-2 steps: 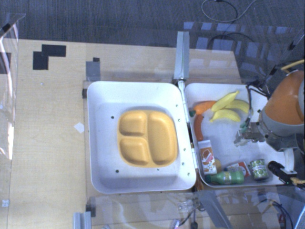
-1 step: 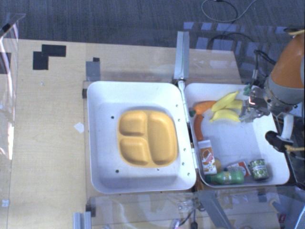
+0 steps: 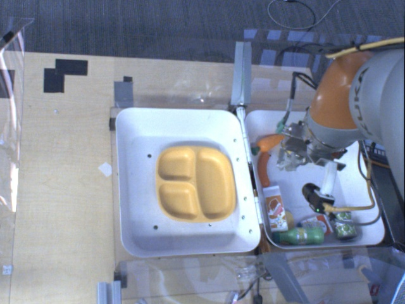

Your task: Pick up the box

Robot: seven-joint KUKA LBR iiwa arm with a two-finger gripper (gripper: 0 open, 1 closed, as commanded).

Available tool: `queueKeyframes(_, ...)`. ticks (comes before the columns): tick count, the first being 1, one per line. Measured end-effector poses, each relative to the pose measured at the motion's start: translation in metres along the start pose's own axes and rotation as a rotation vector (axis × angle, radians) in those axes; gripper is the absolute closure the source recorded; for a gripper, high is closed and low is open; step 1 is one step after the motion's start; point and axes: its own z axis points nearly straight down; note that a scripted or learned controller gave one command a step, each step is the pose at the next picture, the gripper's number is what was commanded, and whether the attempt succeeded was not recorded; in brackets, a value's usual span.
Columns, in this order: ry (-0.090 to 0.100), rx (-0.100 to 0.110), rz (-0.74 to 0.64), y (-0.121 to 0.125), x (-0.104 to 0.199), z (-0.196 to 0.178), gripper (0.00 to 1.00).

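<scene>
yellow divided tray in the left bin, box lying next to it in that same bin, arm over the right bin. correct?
One error: the box is not in the left bin. The camera view shows it in the right bin, by that bin's left wall near the green bottle. The yellow divided tray is in the left bin, and the arm is over the right bin.

A bulky grey arm (image 3: 380,94) with an orange band (image 3: 335,94) and black cables trailing alongside.

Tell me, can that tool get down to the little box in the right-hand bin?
Probably yes: the box lies uncovered by the bin's left wall, and the tool hangs just above and right of it.
</scene>
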Motion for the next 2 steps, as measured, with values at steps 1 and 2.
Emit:
queueKeyframes(1, -0.002, 0.001, 0.359, 0.049, 0.054, -0.027, 1.0)
queueKeyframes(2, -0.001, 0.001, 0.431, -0.049, 0.05, 0.0, 1.0)
